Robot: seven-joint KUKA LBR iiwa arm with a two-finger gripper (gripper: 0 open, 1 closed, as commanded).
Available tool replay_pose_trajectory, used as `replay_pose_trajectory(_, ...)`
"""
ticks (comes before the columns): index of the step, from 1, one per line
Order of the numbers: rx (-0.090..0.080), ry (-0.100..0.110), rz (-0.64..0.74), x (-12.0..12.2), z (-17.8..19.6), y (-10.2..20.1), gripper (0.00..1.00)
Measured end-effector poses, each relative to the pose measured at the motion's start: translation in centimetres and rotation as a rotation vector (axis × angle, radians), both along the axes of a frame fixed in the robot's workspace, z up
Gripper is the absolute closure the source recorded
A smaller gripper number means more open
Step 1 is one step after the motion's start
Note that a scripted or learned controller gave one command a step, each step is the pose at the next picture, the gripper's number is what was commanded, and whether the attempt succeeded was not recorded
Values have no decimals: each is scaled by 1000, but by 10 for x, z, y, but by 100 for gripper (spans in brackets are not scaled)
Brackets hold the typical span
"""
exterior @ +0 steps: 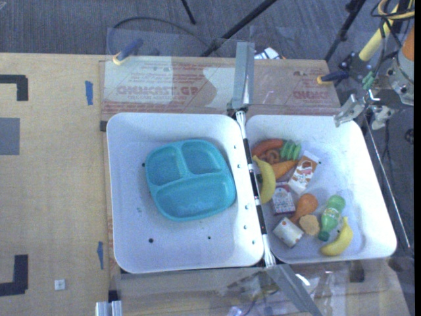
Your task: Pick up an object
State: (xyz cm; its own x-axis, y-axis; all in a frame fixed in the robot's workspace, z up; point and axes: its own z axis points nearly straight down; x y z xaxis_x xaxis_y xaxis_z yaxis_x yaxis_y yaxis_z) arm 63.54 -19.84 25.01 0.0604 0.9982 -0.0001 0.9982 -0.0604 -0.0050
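Two shallow white bins sit side by side on the tabletop (pixel 52 176), meeting along a shared middle edge. The left bin (pixel 125 242) carries a blue divided plate (pixel 190 179) lying flat near its centre, three compartments facing up. The right bin (pixel 375 203) holds a cluster of toy food gathered toward its left and lower part: a yellow banana (pixel 266 180) lies along the dividing edge, an orange carrot (pixel 284 169) rests just beside it, and a green piece (pixel 290 150) and a red-orange piece (pixel 268 147) sit above them near the bin's upper left. A small red and white carton (pixel 303 172) lies tilted next to the carrot, with a darker little box (pixel 283 201) below it. Lower down are a white cylinder-like piece (pixel 287 232), an orange piece (pixel 306 205), a tan round piece (pixel 309 225), a green bottle (pixel 330 217) and a second banana (pixel 340 241) near the bin's lower right corner. The gripper (pixel 358 107) hangs at the upper right, over the far right corner of the right bin, well apart from the toy cluster; whether its jaws are spread or pressed together cannot be told, and nothing shows between them
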Motion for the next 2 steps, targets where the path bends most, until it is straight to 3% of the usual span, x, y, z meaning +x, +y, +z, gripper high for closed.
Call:
replay_pose_trajectory(1, 5, -3, 65, -23, -154, -3, 0)
replay_pose_trajectory(2, 16, -17, 110, -49, -161, -11, 0)
